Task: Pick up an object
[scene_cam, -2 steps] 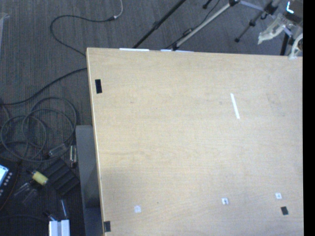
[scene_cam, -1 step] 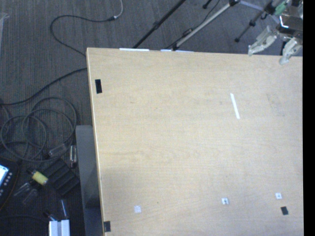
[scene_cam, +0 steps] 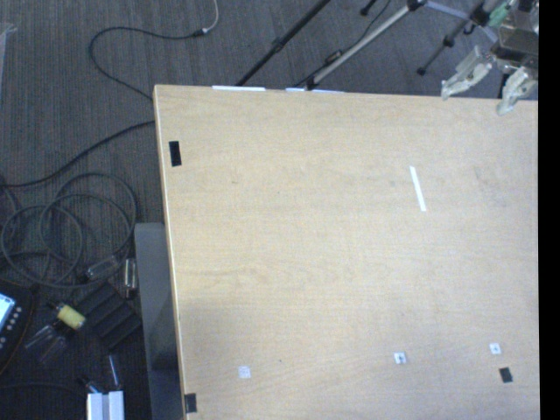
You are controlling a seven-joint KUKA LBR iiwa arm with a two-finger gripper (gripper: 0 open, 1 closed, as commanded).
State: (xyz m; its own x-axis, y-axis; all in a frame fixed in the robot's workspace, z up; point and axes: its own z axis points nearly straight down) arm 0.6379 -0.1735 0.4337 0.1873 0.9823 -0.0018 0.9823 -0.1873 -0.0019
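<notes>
My gripper [scene_cam: 483,86] hangs at the top right corner of the camera view, above the far edge of the light wooden bench top [scene_cam: 332,261]. Its two pale fingers [scene_cam: 461,76] are spread apart, so it is open with nothing between them. A thin white strip [scene_cam: 418,189] lies flat on the bench, below and to the left of the gripper and well apart from it.
Small black marks [scene_cam: 174,153] and little white squares [scene_cam: 400,358] dot the bench surface. Left of the bench, coiled cables [scene_cam: 52,234] and tools lie on the dark carpet. Tripod legs [scene_cam: 367,33] cross the floor behind the far edge.
</notes>
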